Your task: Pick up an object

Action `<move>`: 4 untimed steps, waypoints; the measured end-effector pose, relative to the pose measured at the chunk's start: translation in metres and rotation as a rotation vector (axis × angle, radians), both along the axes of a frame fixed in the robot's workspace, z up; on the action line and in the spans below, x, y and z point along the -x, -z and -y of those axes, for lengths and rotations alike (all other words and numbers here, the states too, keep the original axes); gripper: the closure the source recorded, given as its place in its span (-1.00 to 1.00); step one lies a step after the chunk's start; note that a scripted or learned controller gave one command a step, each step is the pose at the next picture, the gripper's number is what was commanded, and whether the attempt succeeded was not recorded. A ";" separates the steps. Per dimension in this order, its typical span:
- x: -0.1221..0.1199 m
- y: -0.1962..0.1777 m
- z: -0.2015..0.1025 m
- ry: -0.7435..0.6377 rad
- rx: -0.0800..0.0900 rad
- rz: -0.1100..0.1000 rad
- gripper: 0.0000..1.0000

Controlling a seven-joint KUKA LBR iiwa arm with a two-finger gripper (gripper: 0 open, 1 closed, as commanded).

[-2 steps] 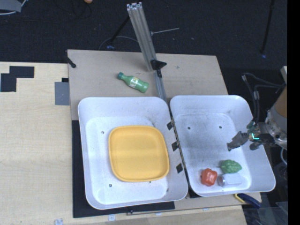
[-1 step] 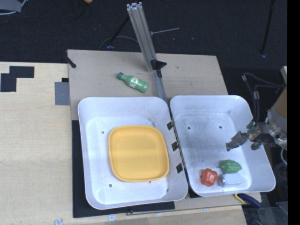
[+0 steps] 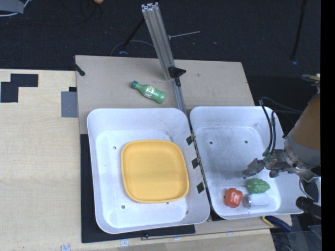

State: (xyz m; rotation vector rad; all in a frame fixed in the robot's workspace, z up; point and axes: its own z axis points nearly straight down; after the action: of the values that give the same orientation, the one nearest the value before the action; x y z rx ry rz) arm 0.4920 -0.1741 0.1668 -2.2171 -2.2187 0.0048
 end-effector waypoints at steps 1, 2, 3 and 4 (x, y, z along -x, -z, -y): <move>-0.005 0.044 -0.001 0.000 0.000 0.002 -1.00; -0.005 0.075 -0.001 0.000 0.002 0.006 -1.00; -0.006 0.064 0.000 0.003 0.002 0.008 1.00; -0.014 0.017 0.005 0.001 0.002 0.009 1.00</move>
State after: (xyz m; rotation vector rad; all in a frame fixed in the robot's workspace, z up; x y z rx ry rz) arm 0.5065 -0.1787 0.1500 -2.2243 -2.2231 -0.0025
